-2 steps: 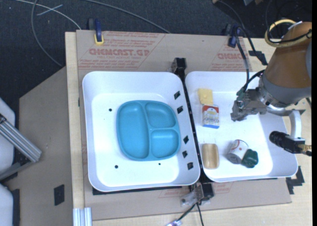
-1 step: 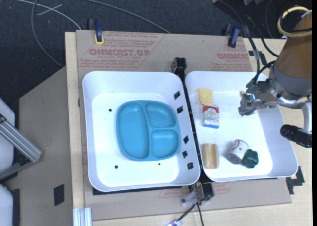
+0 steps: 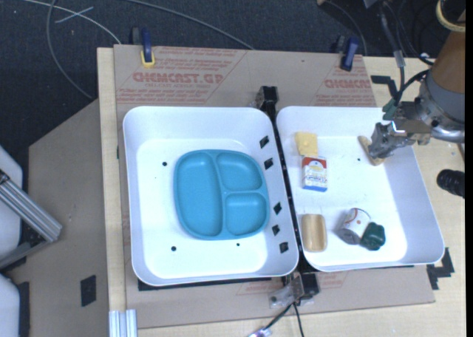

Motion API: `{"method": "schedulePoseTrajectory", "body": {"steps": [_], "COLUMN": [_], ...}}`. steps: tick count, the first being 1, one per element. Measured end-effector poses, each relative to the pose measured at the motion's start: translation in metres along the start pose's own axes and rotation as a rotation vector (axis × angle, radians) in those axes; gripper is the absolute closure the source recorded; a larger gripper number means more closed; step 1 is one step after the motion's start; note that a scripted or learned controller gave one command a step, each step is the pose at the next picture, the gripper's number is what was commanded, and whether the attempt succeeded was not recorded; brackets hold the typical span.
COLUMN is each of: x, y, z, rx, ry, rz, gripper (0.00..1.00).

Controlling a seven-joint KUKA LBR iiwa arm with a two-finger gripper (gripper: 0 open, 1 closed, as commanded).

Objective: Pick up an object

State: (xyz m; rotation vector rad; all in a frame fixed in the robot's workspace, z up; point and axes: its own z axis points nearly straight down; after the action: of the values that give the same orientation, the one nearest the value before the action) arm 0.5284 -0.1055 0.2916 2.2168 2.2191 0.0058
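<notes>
A blue divided plate (image 3: 221, 193) lies in the left bin (image 3: 140, 180). The right bin (image 3: 414, 202) holds a pale yellow block (image 3: 306, 142), a small white box with red and blue print (image 3: 315, 174), a tan block (image 3: 315, 231), and a grey and white piece beside a dark green one (image 3: 362, 230). My gripper (image 3: 378, 146) hangs over the right bin's far right corner, apart from all these objects. Nothing shows between its fingers.
The bins sit on a cardboard sheet (image 3: 185, 69) clamped with blue clips (image 3: 147, 47) at the back. A black divider (image 3: 275, 173) runs between the bins. Cables (image 3: 89, 10) lie on the dark floor behind.
</notes>
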Motion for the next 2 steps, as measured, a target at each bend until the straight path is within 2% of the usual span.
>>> {"method": "schedulePoseTrajectory", "body": {"steps": [1, 2], "x": [0.050, 0.105], "y": [0.004, 0.026], "z": [0.004, 0.009], "rx": [0.007, 0.004], "ry": [0.002, 0.002], "rz": [-0.002, -0.004], "gripper": [1.00, 1.00]}}
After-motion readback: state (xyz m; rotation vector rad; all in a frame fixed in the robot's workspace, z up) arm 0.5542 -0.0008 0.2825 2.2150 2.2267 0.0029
